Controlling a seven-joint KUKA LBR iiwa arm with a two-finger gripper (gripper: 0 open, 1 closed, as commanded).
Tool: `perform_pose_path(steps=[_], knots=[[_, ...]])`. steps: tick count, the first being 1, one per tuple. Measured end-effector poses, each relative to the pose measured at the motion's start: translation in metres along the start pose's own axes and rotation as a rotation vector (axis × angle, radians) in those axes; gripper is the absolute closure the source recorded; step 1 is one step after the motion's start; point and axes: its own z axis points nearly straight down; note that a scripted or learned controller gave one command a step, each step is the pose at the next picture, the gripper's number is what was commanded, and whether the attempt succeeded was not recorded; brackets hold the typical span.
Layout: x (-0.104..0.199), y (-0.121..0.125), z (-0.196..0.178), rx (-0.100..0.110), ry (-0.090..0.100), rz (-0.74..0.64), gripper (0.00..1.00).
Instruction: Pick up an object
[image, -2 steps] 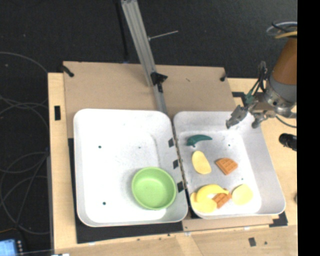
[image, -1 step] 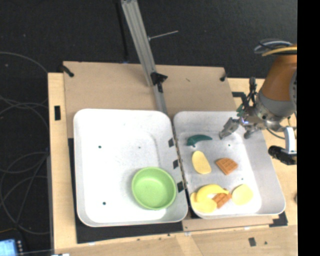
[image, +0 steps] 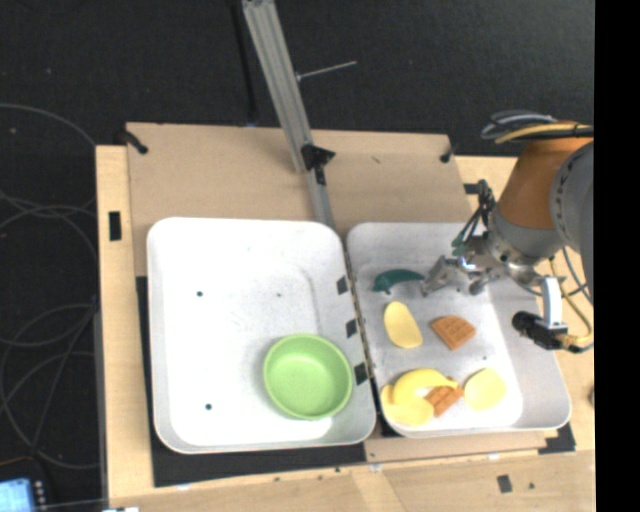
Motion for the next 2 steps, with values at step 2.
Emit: perform_pose_path(steps=[2], knots=[[-0.01,0.007,-0.067,-0.012,0.0,-0.001,1.0]])
